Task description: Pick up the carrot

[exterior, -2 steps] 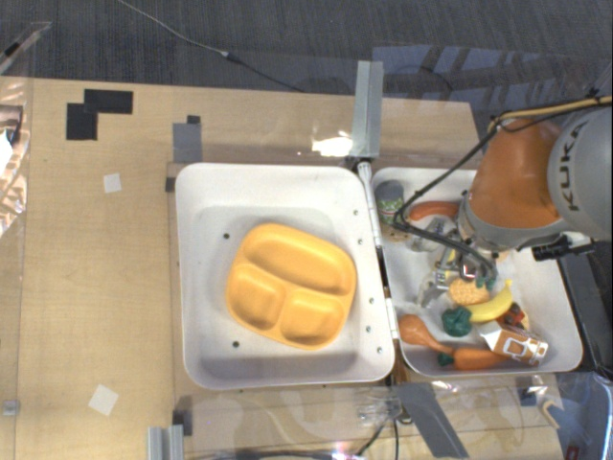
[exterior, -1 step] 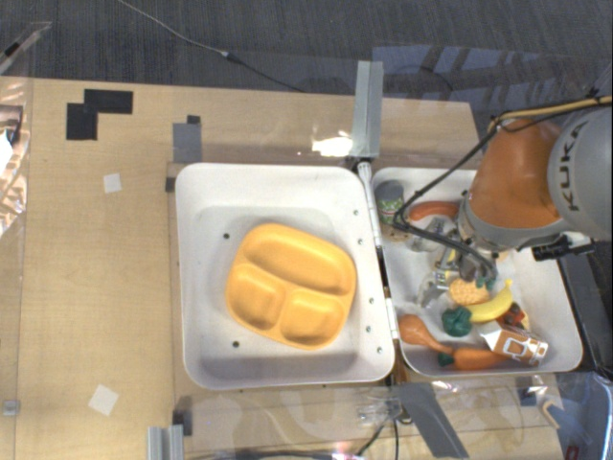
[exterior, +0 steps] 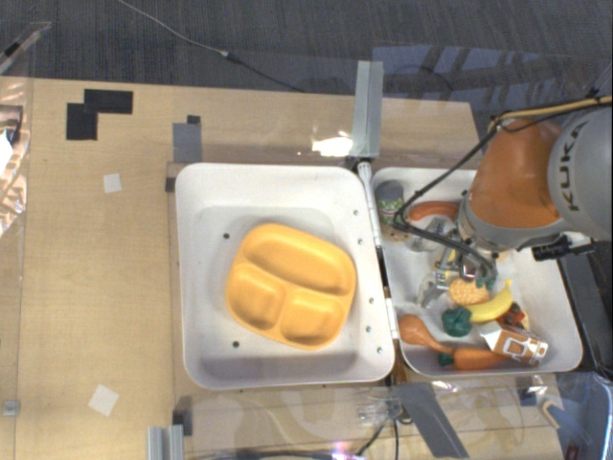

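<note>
Carrot (exterior: pixel 476 358) lies along the front wall of the right bin (exterior: pixel 573 353), just beside a chicken drumstick (exterior: pixel 421 333) and a small carton (exterior: pixel 517 346). End effector (exterior: pixel 462 278) hovers above the clutter there, near a banana (exterior: pixel 490 305) and a round cracker (exterior: pixel 465 293); whether it is spread or closed, I cannot tell. Over in the left bin (exterior: pixel 206 257) sits a yellow divided plate (exterior: pixel 291 284).

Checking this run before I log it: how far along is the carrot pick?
Done: the arm is over the right bin. In hand: the pincer hangs among the toys beside the banana. Left: the carrot lies on the bin floor near the front wall, ungrasped; reaching, gripping and lifting it remain.
</note>
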Controlling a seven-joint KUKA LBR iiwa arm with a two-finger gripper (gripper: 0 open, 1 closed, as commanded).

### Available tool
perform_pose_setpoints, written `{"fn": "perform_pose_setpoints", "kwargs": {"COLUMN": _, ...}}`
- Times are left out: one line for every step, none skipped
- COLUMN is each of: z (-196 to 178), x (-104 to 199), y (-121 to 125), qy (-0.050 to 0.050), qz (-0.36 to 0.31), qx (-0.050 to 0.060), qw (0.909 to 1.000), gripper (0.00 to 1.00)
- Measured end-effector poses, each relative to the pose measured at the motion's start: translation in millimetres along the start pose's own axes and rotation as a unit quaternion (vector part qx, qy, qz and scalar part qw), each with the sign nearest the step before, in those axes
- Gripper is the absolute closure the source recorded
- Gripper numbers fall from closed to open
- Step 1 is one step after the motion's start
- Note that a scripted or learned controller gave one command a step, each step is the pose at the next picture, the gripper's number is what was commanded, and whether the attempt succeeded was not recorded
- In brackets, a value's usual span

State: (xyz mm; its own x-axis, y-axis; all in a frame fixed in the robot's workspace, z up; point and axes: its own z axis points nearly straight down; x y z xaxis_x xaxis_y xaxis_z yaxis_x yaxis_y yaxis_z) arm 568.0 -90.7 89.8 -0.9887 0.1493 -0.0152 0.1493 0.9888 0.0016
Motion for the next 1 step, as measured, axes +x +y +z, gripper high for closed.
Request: {"fn": "perform_pose_setpoints", "kwargs": {"z": 0.0, "x": 0.0, "y": 0.0, "qy": 0.000, "qz": 0.000, "qx": 0.000, "qw": 1.0000, "gripper": 0.00}}
